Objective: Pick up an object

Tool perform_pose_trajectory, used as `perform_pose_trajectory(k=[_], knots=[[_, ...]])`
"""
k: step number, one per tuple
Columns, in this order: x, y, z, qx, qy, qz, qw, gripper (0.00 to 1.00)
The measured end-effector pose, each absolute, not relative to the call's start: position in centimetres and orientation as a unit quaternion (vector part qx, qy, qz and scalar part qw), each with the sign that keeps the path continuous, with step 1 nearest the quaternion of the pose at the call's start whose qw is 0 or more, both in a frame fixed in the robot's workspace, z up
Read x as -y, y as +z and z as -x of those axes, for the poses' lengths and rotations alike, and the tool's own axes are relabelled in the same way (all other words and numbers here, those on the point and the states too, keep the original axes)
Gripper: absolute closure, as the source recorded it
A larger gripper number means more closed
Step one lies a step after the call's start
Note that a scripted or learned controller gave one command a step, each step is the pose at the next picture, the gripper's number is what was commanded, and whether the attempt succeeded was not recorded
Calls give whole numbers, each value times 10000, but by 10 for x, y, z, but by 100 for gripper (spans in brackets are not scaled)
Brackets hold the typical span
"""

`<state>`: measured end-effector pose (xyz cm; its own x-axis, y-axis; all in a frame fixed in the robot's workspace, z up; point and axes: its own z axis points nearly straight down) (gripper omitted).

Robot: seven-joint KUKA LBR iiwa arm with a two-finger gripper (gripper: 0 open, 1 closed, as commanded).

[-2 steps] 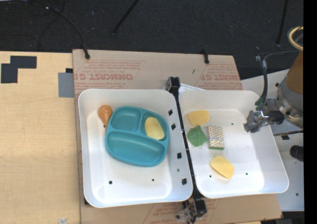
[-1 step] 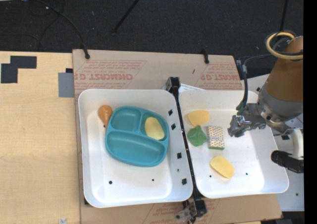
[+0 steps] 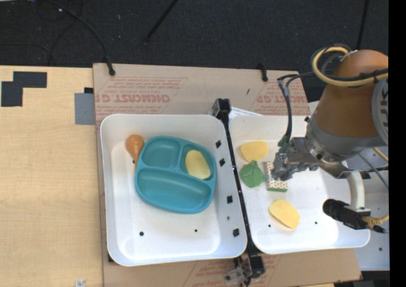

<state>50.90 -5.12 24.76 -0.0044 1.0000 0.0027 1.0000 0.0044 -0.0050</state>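
You see gripper (image 3: 280,170) low in right bin (image 3: 317,236), over patterned block (image 3: 276,183) beside green leaf (image 3: 252,174); jaw state: cannot tell.

My arm (image 3: 352,105) is a bulbous orange band above grey casing, ringed on top by a yellow cable loop (image 3: 331,63), with black cables trailing down to my dark, blocky gripper (image 3: 283,166).
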Motion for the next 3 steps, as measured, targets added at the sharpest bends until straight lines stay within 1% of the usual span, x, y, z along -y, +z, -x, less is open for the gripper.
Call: perform_pose_trajectory(k=[1,2,3], knots=[[-3,250,-517,7091,6,7051,21,100],[-51,234,-512,7086,20,7056,28,100],[-106,240,-517,7089,10,7053,17,100]])
